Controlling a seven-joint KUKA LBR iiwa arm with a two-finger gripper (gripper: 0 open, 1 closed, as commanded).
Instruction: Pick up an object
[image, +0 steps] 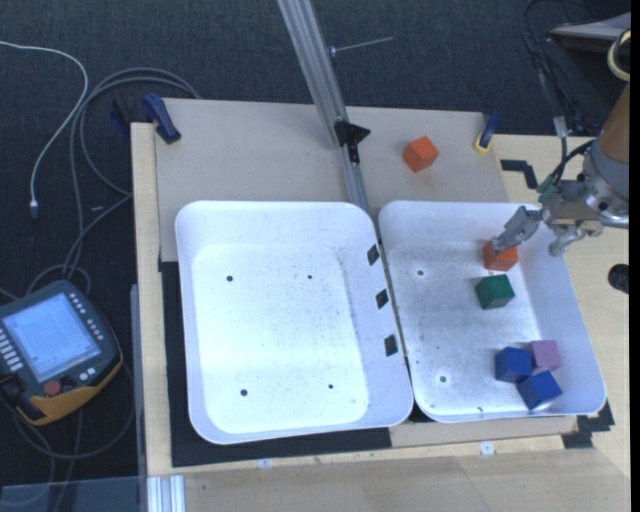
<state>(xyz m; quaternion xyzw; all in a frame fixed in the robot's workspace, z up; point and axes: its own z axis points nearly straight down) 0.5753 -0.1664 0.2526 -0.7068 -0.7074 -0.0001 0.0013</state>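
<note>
White plastic formed both shallow bins on my bench, the left bin (280, 320) and the right bin (450, 350) set side by side with black clips along their shared edge. Nearest my camera, in the right bin's front corner, I saw a blue block (541, 389), a second blue block (513, 363) touching it, and a pink block (546, 353) just beside both. Farther back lay a green block (494, 291), apart from that cluster. Beyond it sat an orange-red block (501, 256) near the bin's right rear wall. My gripper (545, 232) hung over that corner, its two fingers spread apart; the left finger's tip met the orange-red block's top edge, the other finger stood well to the block's right, and nothing lay between them. Farthest away, on the tan board behind the bins, I noted an orange cube (421, 153) and a slanted aluminium rail (320, 70).
</note>
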